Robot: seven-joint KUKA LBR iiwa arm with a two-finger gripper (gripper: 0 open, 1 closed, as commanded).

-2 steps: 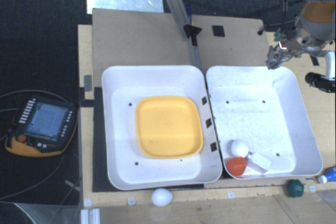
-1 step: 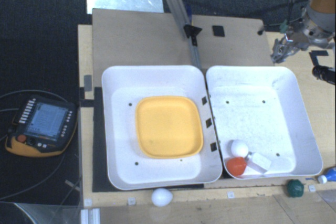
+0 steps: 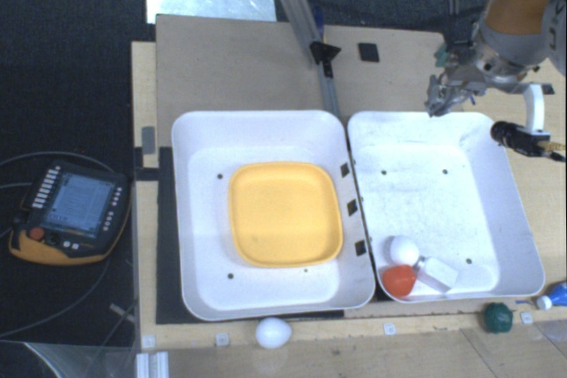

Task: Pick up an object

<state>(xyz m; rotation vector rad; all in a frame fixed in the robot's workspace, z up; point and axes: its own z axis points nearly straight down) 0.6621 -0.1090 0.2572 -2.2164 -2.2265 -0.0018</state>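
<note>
Your likeliest targets sit bunched in the right bin [image 3: 443,181], in the near corner beside the wall it shares with the left bin [image 3: 199,190]: a white ball [image 3: 404,250], an orange-red ball [image 3: 399,281] touching it on the near side, and a small white block [image 3: 436,274] just beside both. All three look light and rigid, but the balls are smooth and round — they will likely roll or squirt out unless the jaws close across the widest part. Being packed together (and against the bin wall), they leave little room for a finger; the block's flat sides may offer the surer hold.

The gripper [image 3: 440,104] hangs over the right bin's far rim, well apart from that cluster — the whole bin floor lies between. Nothing is visibly held, and you cannot tell how wide the jaws stand.
</note>
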